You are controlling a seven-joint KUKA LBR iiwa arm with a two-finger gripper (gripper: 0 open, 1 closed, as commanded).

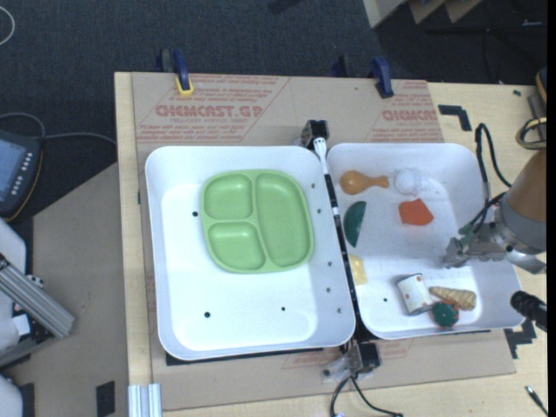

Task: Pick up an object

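- 2 shallow white bins sit side by side on the bench (130, 233).
- The left bin (174, 302) holds 1 green plate (258, 221) with 3 compartments, lying flat toward the bin's back half.
- The right bin (382, 311) holds the small things: an orange-brown spoon-like piece (362, 181) and a white ball (407, 181) near the back, a dark green piece (354, 221) by the left wall, and an orange-red block (415, 213) in the middle.
- Near the front lie a white cup (412, 293), a tan cone-like piece (455, 298) and a small teal ball (446, 315), close together; a yellow bit (357, 271) sits at the left wall.
- The gripper (462, 255) hangs over the right bin's right side, apart from all the things; whether it is open or closed cannot be told.
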